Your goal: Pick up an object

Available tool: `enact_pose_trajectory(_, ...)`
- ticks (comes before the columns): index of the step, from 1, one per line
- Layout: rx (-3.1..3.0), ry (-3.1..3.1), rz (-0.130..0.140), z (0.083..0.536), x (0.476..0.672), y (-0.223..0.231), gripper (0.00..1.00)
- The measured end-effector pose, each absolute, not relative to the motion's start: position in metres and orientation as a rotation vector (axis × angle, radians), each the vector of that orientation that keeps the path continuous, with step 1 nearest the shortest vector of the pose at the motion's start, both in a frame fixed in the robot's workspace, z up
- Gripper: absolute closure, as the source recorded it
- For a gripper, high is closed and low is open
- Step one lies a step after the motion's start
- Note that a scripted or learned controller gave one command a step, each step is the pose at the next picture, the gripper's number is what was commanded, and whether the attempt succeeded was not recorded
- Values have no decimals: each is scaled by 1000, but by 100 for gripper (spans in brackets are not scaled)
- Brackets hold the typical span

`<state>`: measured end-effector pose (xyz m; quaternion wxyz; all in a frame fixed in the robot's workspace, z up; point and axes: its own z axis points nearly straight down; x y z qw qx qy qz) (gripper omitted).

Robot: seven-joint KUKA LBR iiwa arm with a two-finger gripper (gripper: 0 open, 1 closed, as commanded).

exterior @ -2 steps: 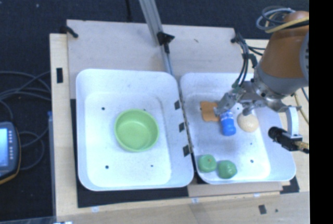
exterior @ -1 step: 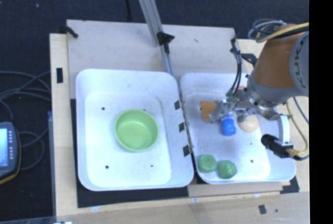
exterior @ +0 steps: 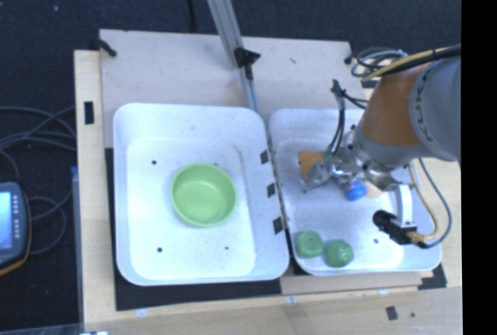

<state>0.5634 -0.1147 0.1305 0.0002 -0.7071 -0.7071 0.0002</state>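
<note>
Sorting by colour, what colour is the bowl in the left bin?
Light green bowl, seen in the camera view.

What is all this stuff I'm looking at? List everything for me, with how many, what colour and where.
Bins: 2, white, side by side on the bench, left bin and right bin.
Bowl: 1, light green, middle of the left bin.
Round objects: 2, green, near front edge of the right bin, one beside the other.
Orange object: 1, right bin, next to the gripper.
Blue object: 1, small, right bin, under the wrist.
Metal post: 1, silver, behind the bins.
Handheld screen unit: 1, far left, off the bench.
Arm: 1, grey with orange band, over the right bin.
Gripper: 1, low in the right bin.
</note>
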Motion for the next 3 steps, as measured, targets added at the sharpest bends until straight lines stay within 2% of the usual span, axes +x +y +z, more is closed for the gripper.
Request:
enact_pose_trajectory(1, -2222, -2220, 2, 99, 563, -115, 0)
enact_pose_trajectory(2, -2225, -2220, -3, 111, 564, -116, 100)
enact_pose_trajectory(3, -2226, -2222, -4, 159, 556, -117, 100)
